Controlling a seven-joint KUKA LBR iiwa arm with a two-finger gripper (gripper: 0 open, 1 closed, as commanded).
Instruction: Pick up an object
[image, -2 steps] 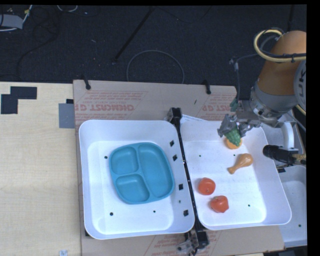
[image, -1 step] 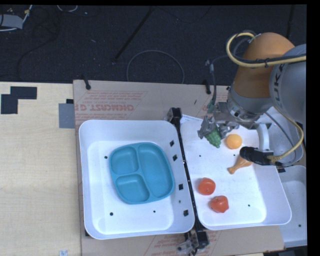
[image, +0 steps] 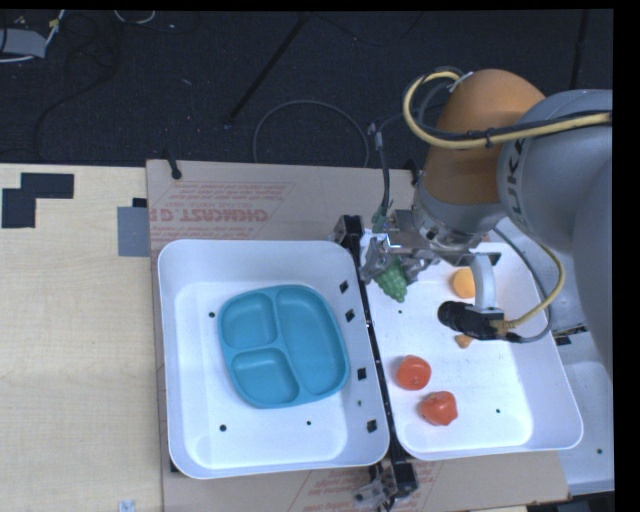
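My gripper (image: 393, 262) hangs over the far left corner of the right bin (image: 545, 425), close to the divider between the bins. A small green object (image: 393, 284) shows directly below the gripper, touching or nearly touching it; the view does not reveal whether it is gripped or lying on the bin floor. An orange rounded object (image: 462, 282) lies to the right of the gripper, partly behind the arm's hardware. Nearer the front lie a red round object (image: 413, 373) and a red lumpy object (image: 438, 408).
The left bin (image: 190, 290) holds a blue divided plate (image: 283, 344). A black fitting with a yellow cable (image: 472, 319) juts from the arm over the right bin, with a tiny orange piece (image: 463, 341) beneath it. The grey arm (image: 560, 190) covers the bin's far right side.
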